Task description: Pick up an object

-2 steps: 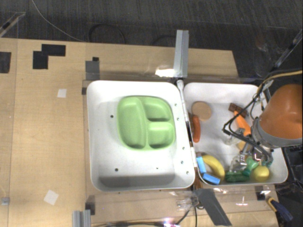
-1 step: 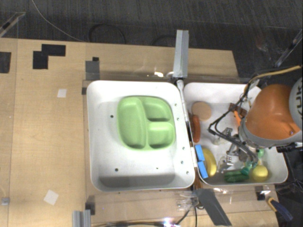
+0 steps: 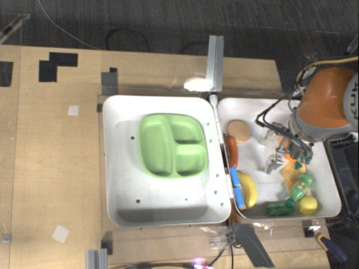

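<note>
My gripper point(image 3: 274, 163) hangs over the middle of the right bin point(image 3: 255, 114), open, with nothing between its fingers. Just to its right lie an orange wedge point(image 3: 291, 174) and a green bottle point(image 3: 301, 186). A yellow lemon point(image 3: 308, 205) and a dark green vegetable point(image 3: 277, 208) sit at the bin's near right corner. A banana point(image 3: 249, 190), a blue marker point(image 3: 236, 187) and an orange carrot point(image 3: 232, 152) lie along the bin's left side. A tan round object point(image 3: 239, 131) rests at the back left.
The left bin point(image 3: 120, 206) holds a light green divided plate point(image 3: 171, 144). A metal divider point(image 3: 220, 150) runs between the two bins. The arm's orange band point(image 3: 328, 97) and its cables overhang the right bin's far right corner.
</note>
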You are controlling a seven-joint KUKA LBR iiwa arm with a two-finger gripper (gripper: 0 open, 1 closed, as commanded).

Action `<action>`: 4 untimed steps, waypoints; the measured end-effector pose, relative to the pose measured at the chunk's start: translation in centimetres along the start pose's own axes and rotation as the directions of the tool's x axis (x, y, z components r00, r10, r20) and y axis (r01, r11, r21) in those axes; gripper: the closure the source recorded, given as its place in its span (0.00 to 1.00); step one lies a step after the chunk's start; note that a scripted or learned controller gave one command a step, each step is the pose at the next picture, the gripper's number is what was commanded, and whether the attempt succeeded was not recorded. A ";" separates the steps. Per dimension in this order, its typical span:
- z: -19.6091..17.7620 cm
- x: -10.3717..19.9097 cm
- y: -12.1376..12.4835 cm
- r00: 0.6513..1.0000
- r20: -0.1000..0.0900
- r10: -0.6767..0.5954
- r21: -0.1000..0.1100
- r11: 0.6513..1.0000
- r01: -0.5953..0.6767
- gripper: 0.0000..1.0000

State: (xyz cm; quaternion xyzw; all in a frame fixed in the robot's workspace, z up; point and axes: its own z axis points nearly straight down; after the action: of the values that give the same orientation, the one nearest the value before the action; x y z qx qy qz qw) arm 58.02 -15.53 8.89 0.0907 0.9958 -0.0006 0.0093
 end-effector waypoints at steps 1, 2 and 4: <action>-0.1 2.8 3.8 0.999 -0.001 0.035 0.000 0.999 -0.035 0.00; -6.5 -1.0 0.8 0.999 -0.007 0.043 0.001 0.999 -0.043 0.00; -0.1 1.7 -0.5 0.999 0.000 0.041 0.002 0.999 -0.041 0.00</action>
State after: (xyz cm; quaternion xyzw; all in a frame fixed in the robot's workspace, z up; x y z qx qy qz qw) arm 56.28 -15.68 8.93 0.1113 0.9937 -0.0013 0.0092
